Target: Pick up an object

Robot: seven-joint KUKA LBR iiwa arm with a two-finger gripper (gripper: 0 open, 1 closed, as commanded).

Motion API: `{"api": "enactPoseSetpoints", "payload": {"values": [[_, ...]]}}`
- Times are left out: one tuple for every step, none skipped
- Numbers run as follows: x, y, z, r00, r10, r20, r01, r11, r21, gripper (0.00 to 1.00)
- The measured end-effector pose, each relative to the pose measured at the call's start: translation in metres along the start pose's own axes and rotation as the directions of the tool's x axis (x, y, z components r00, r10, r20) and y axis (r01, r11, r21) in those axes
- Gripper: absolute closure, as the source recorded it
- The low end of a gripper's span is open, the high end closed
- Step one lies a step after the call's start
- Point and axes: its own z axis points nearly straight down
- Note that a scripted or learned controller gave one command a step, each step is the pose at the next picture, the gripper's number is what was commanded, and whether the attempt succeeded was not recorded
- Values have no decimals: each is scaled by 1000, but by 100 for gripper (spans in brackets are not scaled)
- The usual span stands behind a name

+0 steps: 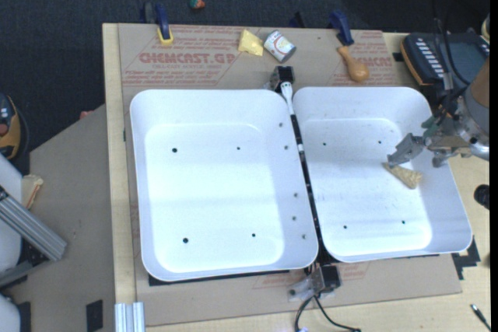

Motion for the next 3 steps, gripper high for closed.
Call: {"api": "enactPoseSetpoints", "payload": {"values": [[-57, -17, -272, 1000, 2, 11, -2, 1000, -22, 0], [-27, -39, -188, 1000, -1, -2, 1, 1000, 6, 0], [-29, -37, -203, 1000, -2, 5, 2, 1000, -7, 100]]}}
